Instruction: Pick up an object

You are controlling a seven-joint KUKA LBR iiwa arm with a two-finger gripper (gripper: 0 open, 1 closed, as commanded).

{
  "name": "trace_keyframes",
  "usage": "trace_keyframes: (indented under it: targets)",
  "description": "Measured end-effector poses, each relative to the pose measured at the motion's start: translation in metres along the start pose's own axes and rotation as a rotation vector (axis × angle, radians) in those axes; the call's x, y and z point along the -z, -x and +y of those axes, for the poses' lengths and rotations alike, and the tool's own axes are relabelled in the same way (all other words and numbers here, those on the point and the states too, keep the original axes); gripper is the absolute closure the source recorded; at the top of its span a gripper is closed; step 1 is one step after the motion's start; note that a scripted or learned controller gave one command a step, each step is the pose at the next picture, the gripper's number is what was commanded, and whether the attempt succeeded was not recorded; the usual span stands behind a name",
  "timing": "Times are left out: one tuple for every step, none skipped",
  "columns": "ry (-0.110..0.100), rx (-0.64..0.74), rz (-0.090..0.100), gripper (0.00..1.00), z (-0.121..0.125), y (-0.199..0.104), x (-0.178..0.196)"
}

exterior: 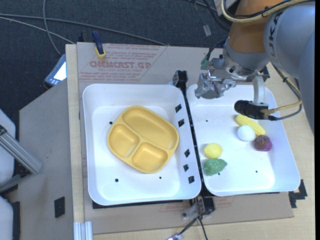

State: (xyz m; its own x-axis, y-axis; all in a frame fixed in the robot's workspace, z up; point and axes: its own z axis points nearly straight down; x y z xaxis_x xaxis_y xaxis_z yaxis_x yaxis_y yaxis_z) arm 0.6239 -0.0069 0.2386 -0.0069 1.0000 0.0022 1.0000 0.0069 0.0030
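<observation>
On dark carpet (30,44), cardboard-topped bench (130,66)

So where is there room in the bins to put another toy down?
The right bin has bare floor along its near edge, below the green piece, and at its top left under the tool. Its middle is crowded: yellow ball, white ball, purple ball. In the left bin, only the strips around the yellow tray are bare.

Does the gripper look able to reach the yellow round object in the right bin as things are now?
Probably yes. The yellow round object lies uncovered, apart from the green piece, and nothing stands between it and the gripper above the right bin.
</observation>
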Motion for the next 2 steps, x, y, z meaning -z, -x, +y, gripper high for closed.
trace_keyframes:
  targets:
    - [-0.002, -0.001, -0.001, 1.0, 0.014, -0.053, -0.014]
    - [-0.001, -0.001, 0.0, 1.0, 0.019, -0.099, -0.013]
